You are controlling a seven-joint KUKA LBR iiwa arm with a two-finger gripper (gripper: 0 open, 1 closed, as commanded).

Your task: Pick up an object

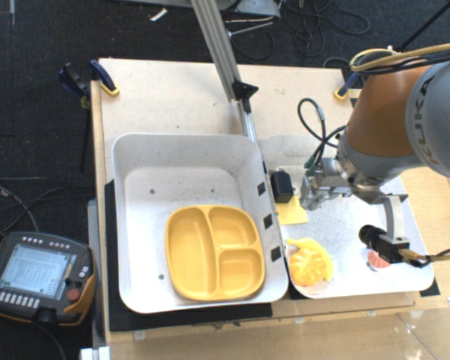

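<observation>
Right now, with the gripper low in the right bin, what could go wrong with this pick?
The gripper hangs close to the divider wall, so it may strike it. The flat yellow piece below lies flush, so fingers could slide over it. The yellow squash-like toy sits at the bin's edge and might get nudged out.

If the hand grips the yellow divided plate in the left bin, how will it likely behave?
The plate looks like moulded plastic, so it is probably stiff and light. It lies flat and wide on the bin floor, so it should slide, not tip, when pushed. Its low, rounded rim may give the hand little to pinch.
</observation>
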